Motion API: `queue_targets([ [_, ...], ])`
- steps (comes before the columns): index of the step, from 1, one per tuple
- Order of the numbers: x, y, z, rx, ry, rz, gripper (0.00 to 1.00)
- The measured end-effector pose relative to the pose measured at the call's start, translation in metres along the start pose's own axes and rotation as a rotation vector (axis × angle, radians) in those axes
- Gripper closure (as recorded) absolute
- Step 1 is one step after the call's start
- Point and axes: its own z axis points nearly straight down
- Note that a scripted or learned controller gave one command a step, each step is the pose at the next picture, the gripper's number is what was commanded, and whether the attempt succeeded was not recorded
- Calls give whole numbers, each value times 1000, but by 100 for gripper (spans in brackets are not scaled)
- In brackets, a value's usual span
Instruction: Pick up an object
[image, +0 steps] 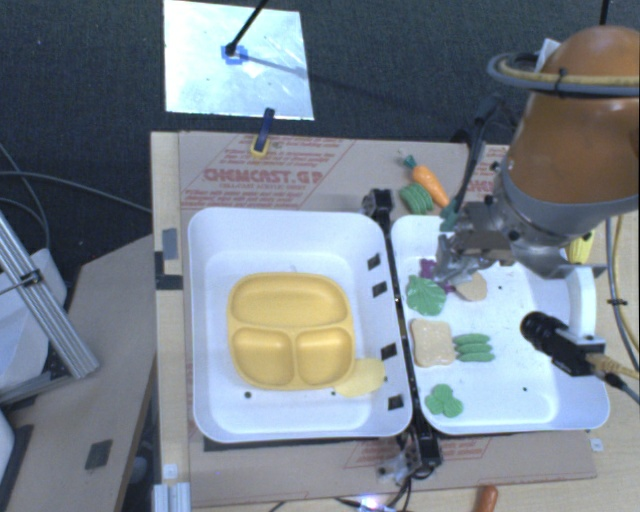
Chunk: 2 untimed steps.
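**Camera view.** The fingers (452, 268) hang low over the far left part of the right bin (520, 400), below the arm's grey wrist. They read as one dark metallic cluster, so how far apart they stand cannot be told, and nothing can be seen held between them. The nearest candidates crowd around them: a purple piece (428, 268) just beside, a beige round piece (471, 289) just beside on the other side, and a green leaf (425, 296) a little nearer the front edge. Further toward the front edge lie a slice of toast (433, 342), green pods (474, 347) and a small green floret (443, 402). The left bin (210, 260) carries a yellow divided plate (290, 330) and a yellow lump (362, 377) at its front right.

*Risk, as judged:* the three pieces sit so close that a closing grasp may catch two, or nudge one aside and close on nothing. All are flat and low, so the tips could slide over them.

*Obscured:* the arm's bulk covers the bin's far right corner. The purple piece is too small to identify.
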Motion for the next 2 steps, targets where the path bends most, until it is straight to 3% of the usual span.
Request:
queue_targets([
  [1, 2, 0, 40, 6, -2, 8, 100],
  [2, -16, 0, 47, 4, -2, 9, 100],
])
